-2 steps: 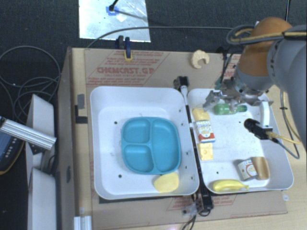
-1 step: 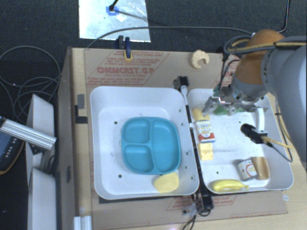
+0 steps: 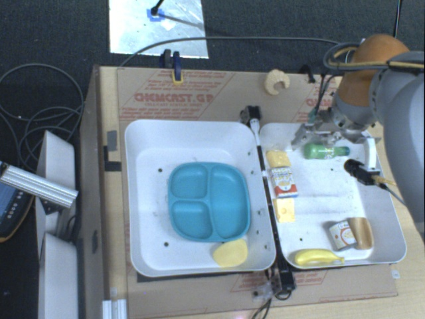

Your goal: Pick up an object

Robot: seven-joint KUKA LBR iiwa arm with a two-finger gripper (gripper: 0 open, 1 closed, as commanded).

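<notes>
I judge the approach step in hand: my gripper [image 3: 317,133] hangs just above the green bottle [image 3: 325,151], lying at the back of the right bin [image 3: 388,211]. Its grip state I cannot tell. Next move calls for a centred descent.

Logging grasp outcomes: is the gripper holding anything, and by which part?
Cannot be told: the gripper sits right over the green bottle, but no grip is visible.
</notes>
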